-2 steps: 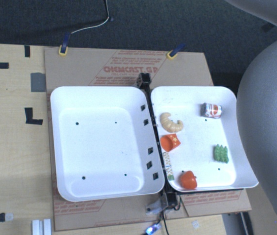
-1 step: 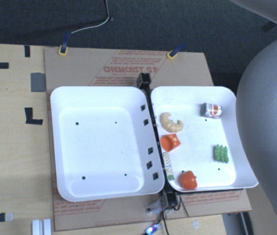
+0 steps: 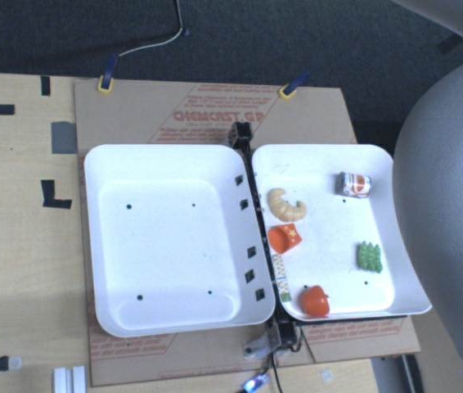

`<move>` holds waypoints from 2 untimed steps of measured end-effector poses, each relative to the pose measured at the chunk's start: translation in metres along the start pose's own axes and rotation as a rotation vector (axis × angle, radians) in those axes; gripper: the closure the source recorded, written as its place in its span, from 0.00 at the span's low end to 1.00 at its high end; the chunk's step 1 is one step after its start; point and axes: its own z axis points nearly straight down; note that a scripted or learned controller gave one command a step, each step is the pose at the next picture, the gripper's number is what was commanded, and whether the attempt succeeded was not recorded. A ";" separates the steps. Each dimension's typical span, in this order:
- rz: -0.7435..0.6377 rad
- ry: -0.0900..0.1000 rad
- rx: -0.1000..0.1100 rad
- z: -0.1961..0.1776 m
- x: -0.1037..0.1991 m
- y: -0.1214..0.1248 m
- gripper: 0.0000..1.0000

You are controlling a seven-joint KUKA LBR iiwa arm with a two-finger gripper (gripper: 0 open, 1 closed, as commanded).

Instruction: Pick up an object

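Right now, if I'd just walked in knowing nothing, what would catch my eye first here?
Probably the two white bins side by side, the left bin and the right bin. In the right one lie colourful bits: a red tomato near its front edge, an orange piece, a tan croissant, a green cluster and a small can.

Grey arm [image 3: 452, 195] looming large and blurred along right side, close to camera, curving from top corner down past lower edge.

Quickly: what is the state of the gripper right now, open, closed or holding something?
Gripper: cannot be told. The grey arm covers the right side of the view, beside the right bin.
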 end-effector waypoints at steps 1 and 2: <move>-0.001 0.006 -0.021 -0.010 0.002 0.002 1.00; -0.001 0.005 -0.019 -0.009 0.002 0.002 0.00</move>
